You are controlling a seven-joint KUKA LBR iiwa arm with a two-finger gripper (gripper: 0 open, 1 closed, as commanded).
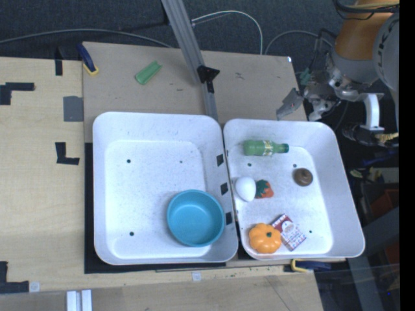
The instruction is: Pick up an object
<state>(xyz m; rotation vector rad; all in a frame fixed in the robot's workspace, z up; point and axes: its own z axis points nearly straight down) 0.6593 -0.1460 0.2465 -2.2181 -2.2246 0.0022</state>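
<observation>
Gripper (303, 104) at upper right of frame, just past the top edge of the right bin (343, 193), hanging off the grey arm with its glossy orange band (363, 28); two dark metal fingers look spread apart, nothing between them

Right bin, shallow white speckled plastic with rounded corners, holds all the small items: green plastic bottle (264, 148) lying on its side near the bin's top, cap end toward frame right; small round brown object (303, 176) right of centre, can't tell what it is; smooth white egg-shaped thing (245, 188) at the bin's left side, touching a small red and green item (262, 189); ribbed orange pumpkin (265, 238) at the bottom, just beside a flat red and white packet (288, 231)

Left bin (110, 173), same white plastic, has a round blue bowl (195, 218) in its lower right corner

Bench top is tan board; a green flat block (148, 72) lies at upper left, well apart from the bins
</observation>
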